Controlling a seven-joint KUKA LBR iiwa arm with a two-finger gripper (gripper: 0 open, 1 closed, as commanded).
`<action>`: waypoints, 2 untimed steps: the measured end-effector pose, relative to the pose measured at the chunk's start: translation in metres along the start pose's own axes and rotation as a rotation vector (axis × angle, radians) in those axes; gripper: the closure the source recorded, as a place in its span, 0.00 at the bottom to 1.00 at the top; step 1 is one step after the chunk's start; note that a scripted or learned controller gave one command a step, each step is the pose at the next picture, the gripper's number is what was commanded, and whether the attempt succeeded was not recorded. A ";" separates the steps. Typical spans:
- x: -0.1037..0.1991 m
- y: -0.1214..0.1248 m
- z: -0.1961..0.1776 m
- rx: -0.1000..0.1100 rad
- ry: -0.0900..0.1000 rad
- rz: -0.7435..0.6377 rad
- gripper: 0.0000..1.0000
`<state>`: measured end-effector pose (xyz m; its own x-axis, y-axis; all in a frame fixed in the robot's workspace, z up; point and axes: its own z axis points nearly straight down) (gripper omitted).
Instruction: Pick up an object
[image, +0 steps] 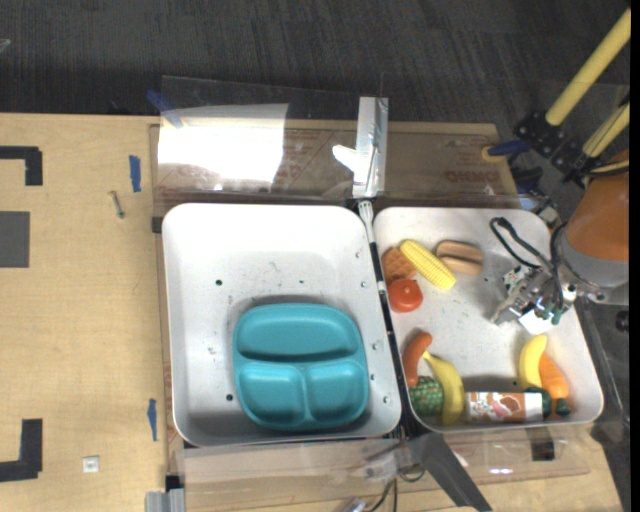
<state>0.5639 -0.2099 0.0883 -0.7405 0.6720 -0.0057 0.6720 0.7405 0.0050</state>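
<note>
Over the right bin (480, 222), the gripper (528, 300) hovers, finger state indeterminate, nothing visibly held. Approach step: nearest candidate is the banana (533, 358) just below; descent and closure are needed.

A teal tray (299, 366) sits in one of two white bins (190, 300) on a tan surface (70, 330). Left of the fingers lie a yellow corn cob (427, 264), a red tomato (405, 294) and a tan-and-brown hot dog (460, 256); below them, yellow bananas (533, 357) and an orange carrot (553, 378).
</note>
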 end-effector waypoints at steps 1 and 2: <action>-0.043 0.050 0.001 0.000 -0.002 0.014 0.00; 0.016 0.015 0.000 0.002 0.000 0.059 0.00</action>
<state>0.5622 -0.1881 0.0882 -0.6997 0.7144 -0.0051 0.7144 0.6997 0.0033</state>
